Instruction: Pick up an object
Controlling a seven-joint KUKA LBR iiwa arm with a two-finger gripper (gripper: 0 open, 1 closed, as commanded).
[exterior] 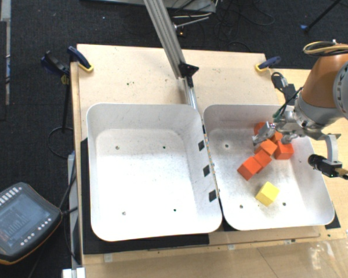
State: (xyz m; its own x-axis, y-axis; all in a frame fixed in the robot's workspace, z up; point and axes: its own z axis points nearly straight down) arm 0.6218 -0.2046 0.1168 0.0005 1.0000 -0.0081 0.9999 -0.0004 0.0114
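the gripper (276, 133) is seen low over the right bin (313, 213), among a cluster of orange blocks (268, 149); the blocks lie at and just toward seven o'clock of it, touching one another. a yellow block (267, 193) lies apart, toward six o'clock. the left bin (104, 120) sits beside, on a pale bench (133, 68) (dark floor around). its grip state cannot be told.

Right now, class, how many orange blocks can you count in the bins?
4, all in the right bin: one lowest-left, one above it, one right, one by the claw. The arm may hide more.
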